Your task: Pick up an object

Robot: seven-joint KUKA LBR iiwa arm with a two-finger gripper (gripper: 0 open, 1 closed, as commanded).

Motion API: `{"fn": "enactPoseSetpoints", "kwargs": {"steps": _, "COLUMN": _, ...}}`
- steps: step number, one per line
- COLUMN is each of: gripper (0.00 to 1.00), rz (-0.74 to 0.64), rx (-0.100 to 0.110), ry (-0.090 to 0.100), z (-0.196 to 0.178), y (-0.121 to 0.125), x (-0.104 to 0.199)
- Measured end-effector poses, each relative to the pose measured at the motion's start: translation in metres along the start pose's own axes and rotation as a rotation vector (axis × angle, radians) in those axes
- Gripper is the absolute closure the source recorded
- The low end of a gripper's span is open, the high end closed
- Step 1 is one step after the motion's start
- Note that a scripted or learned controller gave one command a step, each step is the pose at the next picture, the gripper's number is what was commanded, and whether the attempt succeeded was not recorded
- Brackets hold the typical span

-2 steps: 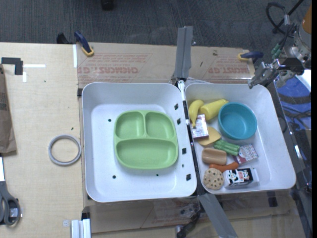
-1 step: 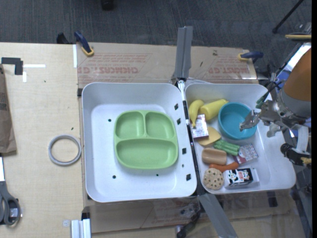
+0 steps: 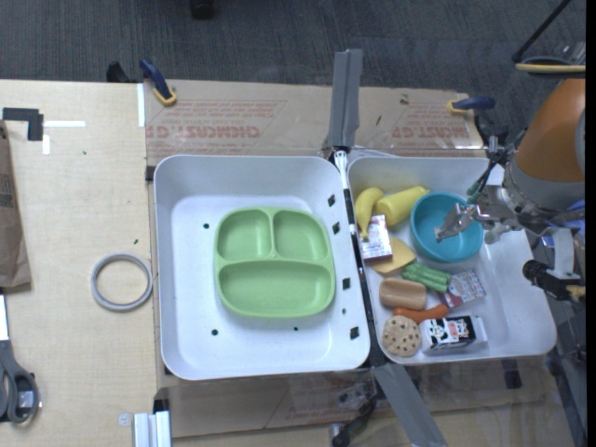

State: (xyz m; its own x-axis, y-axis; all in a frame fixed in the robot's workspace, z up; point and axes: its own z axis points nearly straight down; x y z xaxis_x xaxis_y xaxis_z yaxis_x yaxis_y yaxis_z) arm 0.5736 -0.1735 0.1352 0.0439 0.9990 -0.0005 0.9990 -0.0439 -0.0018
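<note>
1. While the gripper (image 3: 456, 223) hangs over the blue bowl (image 3: 445, 231) at the right bin's (image 3: 521, 338) 12 o'clock, I cannot tell its state.
2. I judge a descent here risks striking the bowl rim, tipping it onto the banana (image 3: 368, 203) at its 9 o'clock.
3. Candidates crowd the bin's 6 o'clock: cookie (image 3: 401, 335), hot dog bun (image 3: 402, 293), small carton (image 3: 453, 331). Neighbours touch, so a snag seems likely.
4. Fingertips blur against the bowl; the arm (image 3: 549, 156) is cut off at 3 o'clock.

blue bowl (image 3: 445, 231) | upright | right bin's far side, just beside yellow pepper (image 3: 402, 203)
</note>
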Motion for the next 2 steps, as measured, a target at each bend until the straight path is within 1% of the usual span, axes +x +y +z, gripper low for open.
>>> {"fn": "enactPoseSetpoints", "kwargs": {"steps": 1, "gripper": 0.0, "rz": -0.053, "rx": 0.0, "ry": 0.007, "z": 0.044, "y": 0.028, "x": -0.036}}
{"fn": "enactPoseSetpoints", "kwargs": {"steps": 2, "gripper": 0.0, "rz": -0.016, "rx": 0.0, "ry": 0.01, "z": 0.044, "y": 0.06, "x": -0.036}}
